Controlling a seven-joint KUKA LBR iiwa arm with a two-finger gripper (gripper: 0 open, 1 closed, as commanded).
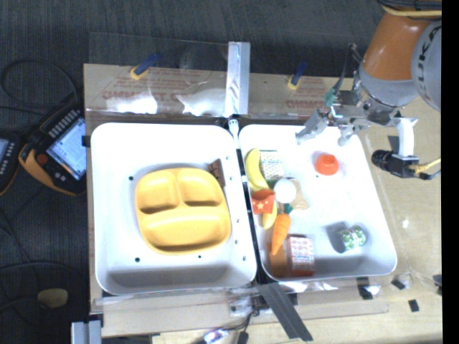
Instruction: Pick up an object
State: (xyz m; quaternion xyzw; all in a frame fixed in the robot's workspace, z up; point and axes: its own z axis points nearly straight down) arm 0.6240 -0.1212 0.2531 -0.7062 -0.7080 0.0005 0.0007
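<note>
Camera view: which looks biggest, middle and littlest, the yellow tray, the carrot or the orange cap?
1. Yellow divided plastic tray, biggest by far.
2. Orange toy carrot, middle.
3. Small round orange cap, littlest.

A robotics laboratory workcell is shown. Two shallow white bins, the left bin [107,213] and the right bin [373,221], are set side by side on a bench [423,228], and a clear sheet [172,74] is fixed behind them with blue clips [145,65]. An industrial arm [398,45], grey with an orange band, is mounted at the right. A handheld control pendant [61,149] with a lit screen is laid on dark carpet [43,20], with black cables [21,74] trailing nearby. Toy food items [276,206] and a yellow sectioned tray [183,210] are kept in the bins as test objects.
</note>
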